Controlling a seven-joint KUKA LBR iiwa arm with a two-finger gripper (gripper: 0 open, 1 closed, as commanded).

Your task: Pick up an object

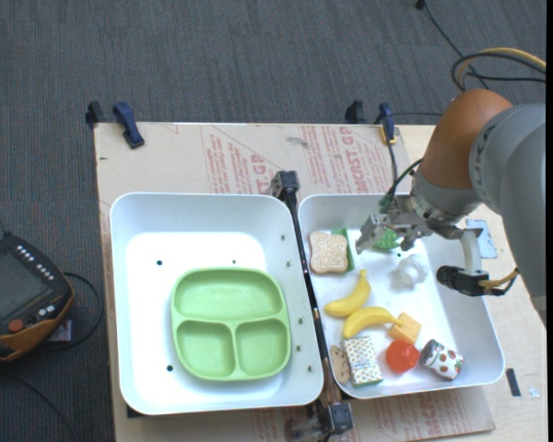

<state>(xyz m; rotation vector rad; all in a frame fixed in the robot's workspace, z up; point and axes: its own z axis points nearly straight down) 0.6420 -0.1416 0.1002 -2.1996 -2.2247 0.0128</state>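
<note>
Camera view: I look down at a slant on my counter (203, 159), a board with red printing, clamped at its far edge.
Bins: two shallow white bins sit side by side; the left bin (134, 247) and the right bin (475, 325) touch along the middle.
Left bin: it holds a green divided plate (230, 322), lying flat, toward the near side.
My arm: I reach in from the right, orange band (461, 141) above the wrist, over the far part of the right bin.
My claw (387, 233): it hangs low over the far middle of the right bin, just above a small green thing (385, 239); I cannot tell whether the fingers are wide or narrow, nor whether they hold it.
Toast: a slice of toast (329, 252) lies just left of my claw.
Bananas: two bananas (350, 296) (369, 319) lie near the bin's middle, one just nearer than the other.
Clear cup: a see-through thing (407, 271) lies right of the bananas.
Near row: a printed carton (362, 361), a red ball (402, 356), an orange block (405, 327) and a spotted strawberry (441, 359).
Off the counter: a hand controller (18, 293) rests on the carpet, far left.
</note>
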